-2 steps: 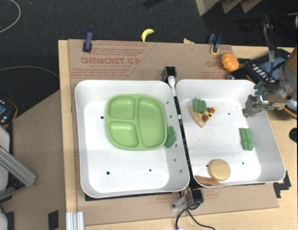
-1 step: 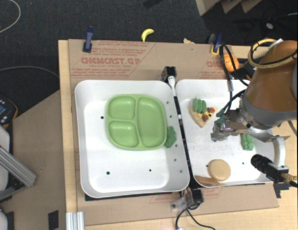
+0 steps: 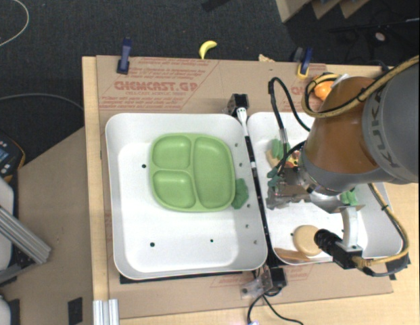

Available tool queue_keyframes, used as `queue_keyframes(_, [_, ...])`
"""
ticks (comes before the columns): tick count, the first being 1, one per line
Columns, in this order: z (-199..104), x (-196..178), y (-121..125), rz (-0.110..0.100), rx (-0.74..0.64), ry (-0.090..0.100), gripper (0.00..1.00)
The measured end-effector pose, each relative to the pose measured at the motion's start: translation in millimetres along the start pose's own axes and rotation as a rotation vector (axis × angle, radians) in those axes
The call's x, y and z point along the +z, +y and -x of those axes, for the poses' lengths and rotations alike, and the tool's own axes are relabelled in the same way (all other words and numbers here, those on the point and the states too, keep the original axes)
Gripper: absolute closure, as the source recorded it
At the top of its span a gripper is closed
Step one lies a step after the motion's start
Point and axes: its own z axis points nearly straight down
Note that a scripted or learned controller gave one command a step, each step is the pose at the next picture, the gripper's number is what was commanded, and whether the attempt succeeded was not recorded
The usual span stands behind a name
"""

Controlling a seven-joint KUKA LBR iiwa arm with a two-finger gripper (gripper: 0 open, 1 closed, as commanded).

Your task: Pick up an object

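The arm [image 3: 358,131] comes in from the right of the frame, a fat grey body with a glossy orange band, hanging over the right bin [image 3: 392,239]. Both bins are shallow, white, smooth plastic with rounded corners, sitting on a brown cardboard-look surface [image 3: 162,80] printed with red lettering.

In the left bin [image 3: 128,235], centre frame, lies a pale green divided tray [image 3: 193,172]: matte plastic, a rounded square with three compartments, lying flat. Its long compartment runs top to bottom along its right side. A small darker green piece [image 3: 241,193] touches its lower right corner.

The end effector [image 3: 285,187] sits low at the left edge of the right bin, a metallic tangle of parts and black cable; whether its fingers are apart or together cannot be told from here. Below it, near the bottom of the right bin, rests a round tan object [image 3: 305,239], smooth and bun-like, with a flat brown piece [image 3: 285,254] just beneath. Something pale [image 3: 272,153] lies just above the end effector, partly hidden.

A small yellow banana shape [image 3: 207,47] lies beyond the surface's top edge.
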Motion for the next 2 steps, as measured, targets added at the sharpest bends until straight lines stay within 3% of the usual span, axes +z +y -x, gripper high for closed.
queue_keyframes(1, [-58, -125, 2, 0.022, -0.004, 0.002, 1.0])
queue_keyframes(2, [-48, -209, 1, 0.02, 0.004, -0.002, 1.0])
